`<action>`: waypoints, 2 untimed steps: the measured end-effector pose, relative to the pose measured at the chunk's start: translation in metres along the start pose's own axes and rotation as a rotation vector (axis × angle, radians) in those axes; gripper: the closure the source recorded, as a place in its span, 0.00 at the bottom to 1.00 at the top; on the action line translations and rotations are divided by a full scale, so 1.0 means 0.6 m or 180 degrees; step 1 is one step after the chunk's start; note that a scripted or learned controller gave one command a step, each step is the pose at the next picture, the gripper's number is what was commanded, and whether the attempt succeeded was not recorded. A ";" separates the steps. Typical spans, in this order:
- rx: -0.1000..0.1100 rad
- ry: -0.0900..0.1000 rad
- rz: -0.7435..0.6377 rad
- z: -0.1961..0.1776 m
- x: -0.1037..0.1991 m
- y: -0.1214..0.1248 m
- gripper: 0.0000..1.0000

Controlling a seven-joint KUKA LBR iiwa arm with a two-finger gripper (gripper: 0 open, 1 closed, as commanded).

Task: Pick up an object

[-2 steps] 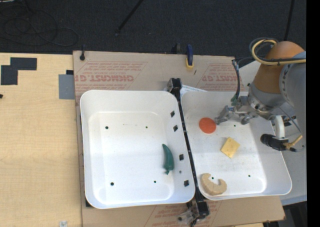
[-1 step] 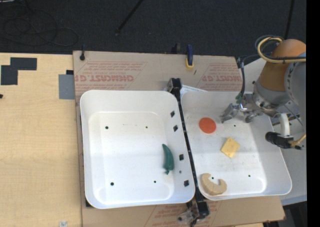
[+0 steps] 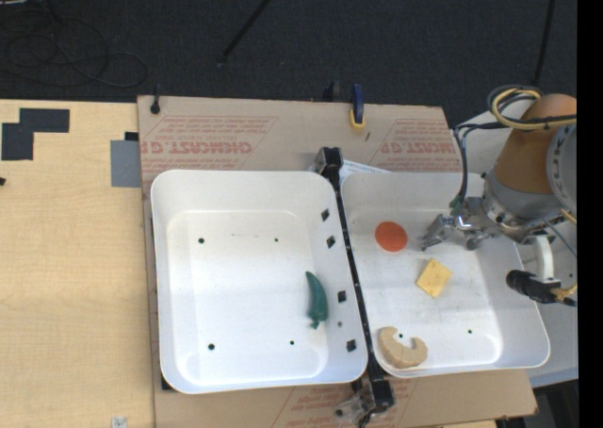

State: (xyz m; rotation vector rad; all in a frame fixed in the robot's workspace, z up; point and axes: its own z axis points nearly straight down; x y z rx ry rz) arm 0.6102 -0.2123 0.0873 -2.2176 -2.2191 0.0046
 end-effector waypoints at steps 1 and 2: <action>-0.0019 -0.0001 -0.0008 -0.001 0.043 0.058 0.00; 0.0018 0.0006 0.0024 -0.027 -0.005 -0.157 0.00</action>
